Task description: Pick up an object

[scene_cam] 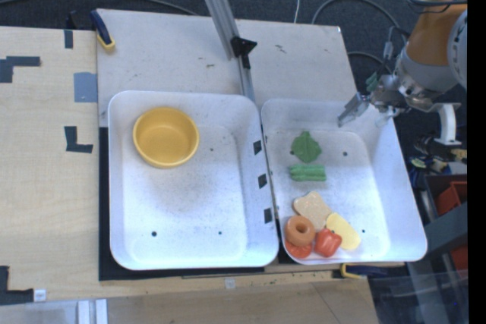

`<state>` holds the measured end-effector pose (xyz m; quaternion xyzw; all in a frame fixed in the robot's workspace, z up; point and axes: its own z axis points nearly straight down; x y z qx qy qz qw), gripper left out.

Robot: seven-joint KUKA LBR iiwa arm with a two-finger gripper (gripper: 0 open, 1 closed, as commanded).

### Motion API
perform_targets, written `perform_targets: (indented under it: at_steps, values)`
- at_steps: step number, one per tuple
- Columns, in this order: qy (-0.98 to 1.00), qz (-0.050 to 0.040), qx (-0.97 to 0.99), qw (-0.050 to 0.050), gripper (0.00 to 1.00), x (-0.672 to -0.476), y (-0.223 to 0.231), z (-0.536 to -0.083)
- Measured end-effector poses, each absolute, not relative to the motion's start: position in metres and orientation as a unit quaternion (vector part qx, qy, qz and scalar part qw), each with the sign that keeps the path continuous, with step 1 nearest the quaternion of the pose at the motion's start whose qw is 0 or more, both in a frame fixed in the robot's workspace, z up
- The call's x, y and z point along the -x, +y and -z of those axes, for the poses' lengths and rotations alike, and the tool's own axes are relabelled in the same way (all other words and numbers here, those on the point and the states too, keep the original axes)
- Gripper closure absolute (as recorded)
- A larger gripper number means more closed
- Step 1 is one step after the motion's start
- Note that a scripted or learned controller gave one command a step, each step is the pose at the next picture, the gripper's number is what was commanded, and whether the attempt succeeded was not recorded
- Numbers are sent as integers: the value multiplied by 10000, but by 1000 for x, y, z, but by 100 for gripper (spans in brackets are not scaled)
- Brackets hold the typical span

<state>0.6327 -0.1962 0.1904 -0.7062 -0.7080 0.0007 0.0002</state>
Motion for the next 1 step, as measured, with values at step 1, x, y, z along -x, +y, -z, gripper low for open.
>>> perform_targets:
  at_steps: [1]
  values:
    - [-7079,-10,7063,2,0,-633,-196,-190]
